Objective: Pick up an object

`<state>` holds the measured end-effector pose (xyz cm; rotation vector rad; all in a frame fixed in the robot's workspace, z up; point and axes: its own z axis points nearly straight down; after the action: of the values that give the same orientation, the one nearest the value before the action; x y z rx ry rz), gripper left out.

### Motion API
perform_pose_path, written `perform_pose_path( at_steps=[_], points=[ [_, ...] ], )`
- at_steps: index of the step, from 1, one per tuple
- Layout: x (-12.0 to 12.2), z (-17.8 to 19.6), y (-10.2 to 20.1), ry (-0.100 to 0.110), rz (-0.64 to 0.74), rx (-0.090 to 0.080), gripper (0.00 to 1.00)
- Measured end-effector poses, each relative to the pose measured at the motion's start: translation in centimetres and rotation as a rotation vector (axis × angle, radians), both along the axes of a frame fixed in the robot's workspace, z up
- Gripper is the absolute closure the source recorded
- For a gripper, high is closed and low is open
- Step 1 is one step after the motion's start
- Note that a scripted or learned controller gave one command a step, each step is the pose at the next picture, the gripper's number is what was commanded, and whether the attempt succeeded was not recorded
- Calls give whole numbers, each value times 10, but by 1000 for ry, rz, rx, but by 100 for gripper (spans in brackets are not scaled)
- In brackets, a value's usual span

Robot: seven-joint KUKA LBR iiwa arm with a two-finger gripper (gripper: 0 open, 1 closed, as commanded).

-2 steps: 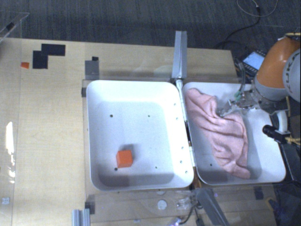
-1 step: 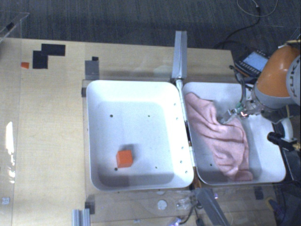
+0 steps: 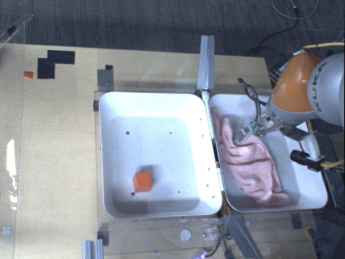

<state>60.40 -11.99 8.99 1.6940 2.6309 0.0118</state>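
Block (image 3: 143, 182) left bin (image 3: 116, 123), cloth (image 3: 250, 163) right

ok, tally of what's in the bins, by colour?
Orange: 1, block in the left bin
Pink: 1, cloth in the right bin
Total: 2

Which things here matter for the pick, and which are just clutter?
In play:
gripper over the right bin
pink cloth in that bin
orange block in the left bin

Lying about:
black shapes on the bench
small orange piece beside them
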Motion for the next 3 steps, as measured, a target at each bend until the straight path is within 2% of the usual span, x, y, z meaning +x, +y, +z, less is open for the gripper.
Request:
perform_pose_path(
  at_steps=[1, 2, 3],
  points=[
    [-22, 0, -8, -1, 50, -2, 0],
    [-20, 0, 15, -1, 41, -2, 0],
    [-57, 4, -16, 6, 12, -1, 0]
  ],
)
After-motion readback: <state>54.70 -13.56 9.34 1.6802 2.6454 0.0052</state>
